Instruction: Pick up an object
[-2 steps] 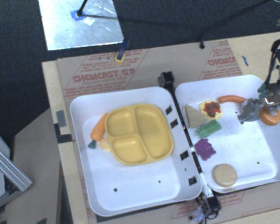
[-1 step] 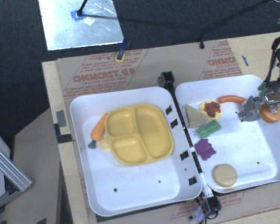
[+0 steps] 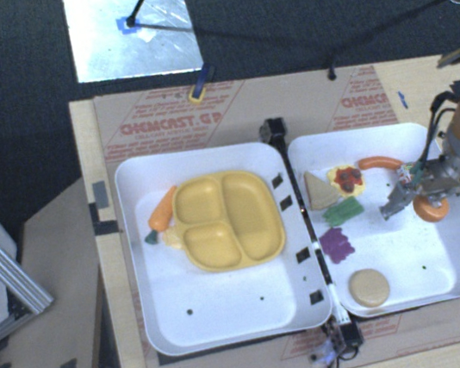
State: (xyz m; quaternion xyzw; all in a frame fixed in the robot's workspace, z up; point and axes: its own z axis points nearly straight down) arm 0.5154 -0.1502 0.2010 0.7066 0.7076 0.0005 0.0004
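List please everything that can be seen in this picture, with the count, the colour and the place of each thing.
bins: 2, white, side by side on the bench
divided plate: 1, yellow, middle of the left bin
toy carrot: 1, orange, left bin, against the plate's left edge
pizza slice: 1, yellow with red, right bin, top
tan wedge: 1, beige, right bin, left of the pizza slice
sausage: 1, orange, right bin, top
green piece: 1, green, right bin, below the pizza slice
purple piece: 1, purple, right bin, left side
round cookie: 1, tan, right bin, bottom
orange round piece: 1, orange, right bin, right side
gripper: 1, grey, low over the right bin
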